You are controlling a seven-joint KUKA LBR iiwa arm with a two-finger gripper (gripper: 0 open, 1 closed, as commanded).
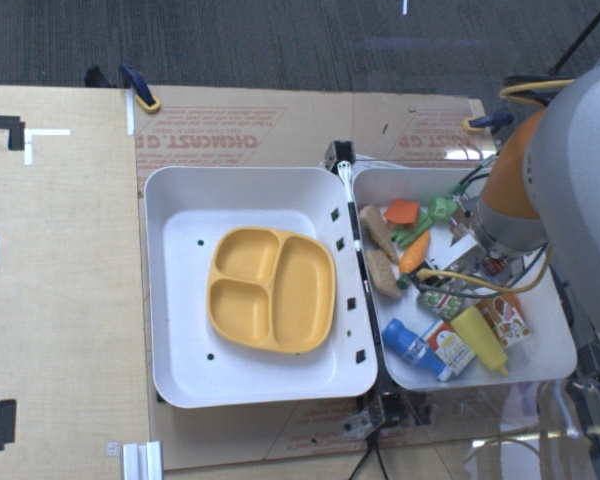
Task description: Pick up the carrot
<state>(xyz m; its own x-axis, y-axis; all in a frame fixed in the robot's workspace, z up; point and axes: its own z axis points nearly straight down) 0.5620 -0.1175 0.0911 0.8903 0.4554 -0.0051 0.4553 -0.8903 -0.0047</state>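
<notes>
Left bin (170, 368): a yellow divided plate (272, 289) is sitting near its middle, three compartments, nothing in them.

Right bin (555, 353): a clutter of items is crowding the carrot. A tan bread-like piece (379, 254) is lying along the bin's left wall, just left of the carrot. A red-orange piece (403, 211) and a green piece (438, 209) are sitting just beyond it on the far side. Toward the near edge, a blue bottle (408, 344), a small carton (454, 351), a yellow bottle (481, 337) and a red-brown packet (507, 320) are lying close together.

Carrot (414, 250): orange, short, tapered, lying tilted in the far-left part of the right bin, with green at its far end.

Gripper (448, 280): hanging low just right of the carrot, with cables around it; whether its fingers are apart or together cannot be told.
</notes>
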